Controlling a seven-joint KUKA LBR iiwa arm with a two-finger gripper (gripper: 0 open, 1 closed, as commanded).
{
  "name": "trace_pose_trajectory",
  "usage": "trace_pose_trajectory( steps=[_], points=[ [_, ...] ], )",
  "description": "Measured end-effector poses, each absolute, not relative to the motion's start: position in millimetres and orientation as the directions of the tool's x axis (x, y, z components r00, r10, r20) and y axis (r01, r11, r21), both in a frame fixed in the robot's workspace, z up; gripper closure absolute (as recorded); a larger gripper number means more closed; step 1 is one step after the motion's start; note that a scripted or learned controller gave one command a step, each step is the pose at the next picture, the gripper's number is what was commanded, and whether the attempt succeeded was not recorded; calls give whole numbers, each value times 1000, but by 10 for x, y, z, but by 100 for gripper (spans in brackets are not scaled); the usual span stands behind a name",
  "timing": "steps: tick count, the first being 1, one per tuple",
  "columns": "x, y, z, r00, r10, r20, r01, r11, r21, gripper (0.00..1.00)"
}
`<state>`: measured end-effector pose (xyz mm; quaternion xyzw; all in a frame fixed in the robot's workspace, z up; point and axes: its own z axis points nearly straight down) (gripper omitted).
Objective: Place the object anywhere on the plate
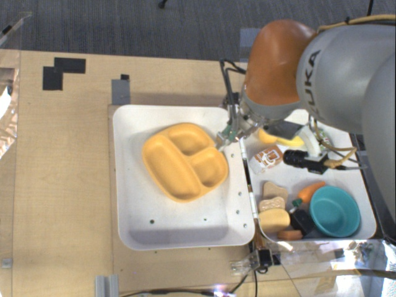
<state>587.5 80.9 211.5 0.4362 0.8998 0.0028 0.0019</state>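
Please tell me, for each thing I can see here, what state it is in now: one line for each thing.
Yellow plate: upright in the left bin, its three sections bare.
Gripper: low at the plate's right rim; grip hidden.
Teal bowl: upright in the right bin, open side up.
Small packet: lying flat in the right bin.
Yellow block: lying among the other items.

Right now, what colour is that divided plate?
Yellow: the plate, seen in the camera view, in the left bin.

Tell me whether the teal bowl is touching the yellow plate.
Apart. The camera view shows the teal bowl in the right bin and the yellow plate in the left bin, with the bins' rims between them.
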Motion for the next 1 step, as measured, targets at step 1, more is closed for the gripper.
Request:
trace_pose_trajectory(
  steps=[1],
  points=[
    [5878, 791, 2113, -618, 786, -2, 786, 618, 6, 0]
  ],
)
